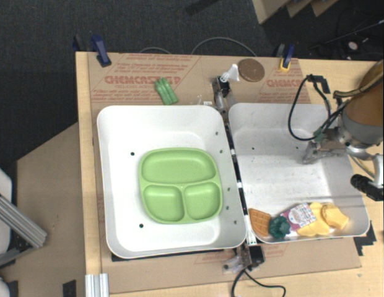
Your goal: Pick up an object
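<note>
We're at the approach stage: nothing lifted yet. The grey arm with the orange band (365,107) sits over the right edge of the right shallow white bin (272,135), its gripper (322,148) low over the bin floor in the far half; can't tell how the jaws stand, wrist and cables block them.

Candidate objects are all bunched against the near edge of the right bin:
- 1 orange waffle-textured wedge (259,221), at the near-left corner
- 1 dark green lumpy toy (279,228), touching the wedge
- 1 pink-and-white printed packet (300,215), mid-cluster
- 2 yellow-orange food-like pieces (333,217), at the right end; exact count is unclear, they overlap

To do this well, we judge the outermost item is the safest pick: either the wedge or the rightmost yellow piece. Come straight down, jaws spanning the short axis, clear of the bin wall. The mid-cluster packet risks a double grab or a slip.

Left shallow white bin (117,166): 1 light green three-compartment plastic tray (179,184), central, flat; hard to pinch.

On the worktop (136,79) beyond the bins: 1 small green clip-like object (166,92), 1 brown disc (251,70), 2 blue clamps (101,50) on the far edge.
</note>
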Controlling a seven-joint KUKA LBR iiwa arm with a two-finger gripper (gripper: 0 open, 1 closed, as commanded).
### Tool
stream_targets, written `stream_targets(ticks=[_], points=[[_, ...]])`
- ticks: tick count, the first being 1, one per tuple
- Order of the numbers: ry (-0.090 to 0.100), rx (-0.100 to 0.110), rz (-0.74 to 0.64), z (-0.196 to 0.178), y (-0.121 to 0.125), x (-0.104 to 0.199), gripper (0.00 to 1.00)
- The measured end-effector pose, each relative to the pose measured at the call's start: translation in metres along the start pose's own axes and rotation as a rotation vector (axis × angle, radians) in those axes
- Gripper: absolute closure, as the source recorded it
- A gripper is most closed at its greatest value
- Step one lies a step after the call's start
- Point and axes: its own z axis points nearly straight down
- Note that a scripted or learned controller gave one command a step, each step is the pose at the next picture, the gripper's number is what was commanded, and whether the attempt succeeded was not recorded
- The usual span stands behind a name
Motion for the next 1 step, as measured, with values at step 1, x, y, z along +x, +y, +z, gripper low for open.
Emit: stream_targets(ticks=[1], points=[[-0.006,-0.016,-0.004,-0.0990,-0.0198,0.0180,1.00]])
